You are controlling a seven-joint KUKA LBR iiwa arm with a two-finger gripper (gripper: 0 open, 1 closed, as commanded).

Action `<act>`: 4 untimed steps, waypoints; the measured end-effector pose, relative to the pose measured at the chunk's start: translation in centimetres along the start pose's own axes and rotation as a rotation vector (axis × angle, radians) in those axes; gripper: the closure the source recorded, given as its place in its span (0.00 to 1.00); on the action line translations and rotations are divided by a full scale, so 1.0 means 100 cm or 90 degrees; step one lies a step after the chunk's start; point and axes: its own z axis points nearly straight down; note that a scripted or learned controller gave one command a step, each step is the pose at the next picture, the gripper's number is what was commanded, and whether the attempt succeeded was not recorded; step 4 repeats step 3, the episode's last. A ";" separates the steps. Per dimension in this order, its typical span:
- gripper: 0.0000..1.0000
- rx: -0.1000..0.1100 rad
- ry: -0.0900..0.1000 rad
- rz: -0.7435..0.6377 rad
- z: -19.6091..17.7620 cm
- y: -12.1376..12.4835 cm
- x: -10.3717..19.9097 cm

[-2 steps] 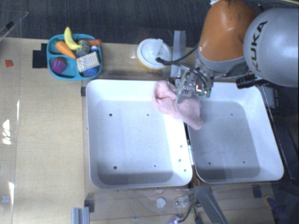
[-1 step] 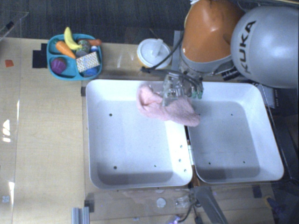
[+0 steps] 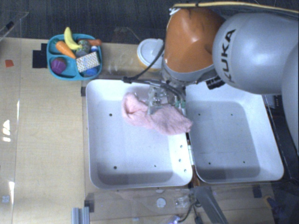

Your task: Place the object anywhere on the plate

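A pale wooden desk carries two shallow white bins side by side, with dark carpet beyond its far edge. Toward the near edge, the floors of the left bin and the right bin lie bare and dotted with small holes. Farther in, a crumpled pink cloth lies in the far half of the left bin, its right end reaching the wall shared with the right bin. The end effector sits directly over the cloth's far part, touching or nearly touching it; how far its fingers are parted, and whether they grip the cloth, I cannot tell. Above it rises the grey arm with its orange band. At the desk's far left corner rests a blue divided plate holding toy food, and a white cup stands near the far edge behind the bins.
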 end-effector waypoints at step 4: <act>0.00 -0.001 0.000 -0.001 -0.004 0.094 0.040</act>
